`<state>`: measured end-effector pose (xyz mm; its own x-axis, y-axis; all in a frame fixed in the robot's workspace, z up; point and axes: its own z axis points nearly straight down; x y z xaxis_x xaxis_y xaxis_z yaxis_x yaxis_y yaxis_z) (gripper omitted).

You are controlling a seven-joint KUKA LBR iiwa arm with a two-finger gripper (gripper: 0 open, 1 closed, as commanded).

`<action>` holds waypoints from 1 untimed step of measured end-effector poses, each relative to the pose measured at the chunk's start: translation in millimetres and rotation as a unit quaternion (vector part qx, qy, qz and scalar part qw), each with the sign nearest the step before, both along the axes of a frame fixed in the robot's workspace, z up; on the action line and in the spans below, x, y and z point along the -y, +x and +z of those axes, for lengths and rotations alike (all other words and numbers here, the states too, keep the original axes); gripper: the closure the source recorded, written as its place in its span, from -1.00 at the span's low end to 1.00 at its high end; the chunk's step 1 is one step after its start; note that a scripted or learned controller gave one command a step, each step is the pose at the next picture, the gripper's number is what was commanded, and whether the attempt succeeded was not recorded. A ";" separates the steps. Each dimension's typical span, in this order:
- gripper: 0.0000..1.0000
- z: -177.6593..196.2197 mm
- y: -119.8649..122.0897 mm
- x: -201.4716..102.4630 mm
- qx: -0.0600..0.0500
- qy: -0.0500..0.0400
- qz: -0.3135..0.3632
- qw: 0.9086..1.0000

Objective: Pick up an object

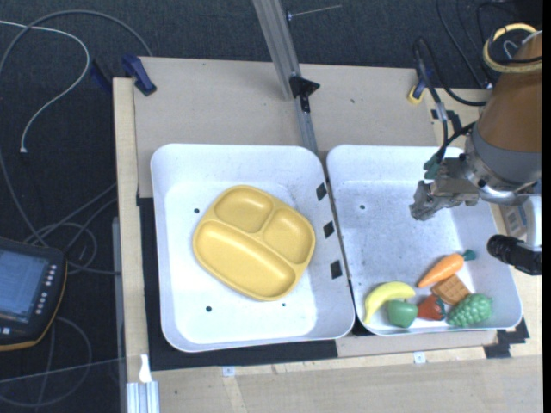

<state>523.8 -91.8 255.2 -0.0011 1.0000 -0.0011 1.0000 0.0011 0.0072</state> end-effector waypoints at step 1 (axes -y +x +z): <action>1.00 4.9 -5.1 -56.6 -0.004 0.002 0.003 1.000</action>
<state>518.7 -35.3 260.0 -0.0075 1.0000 0.0034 1.0000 0.0075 0.0001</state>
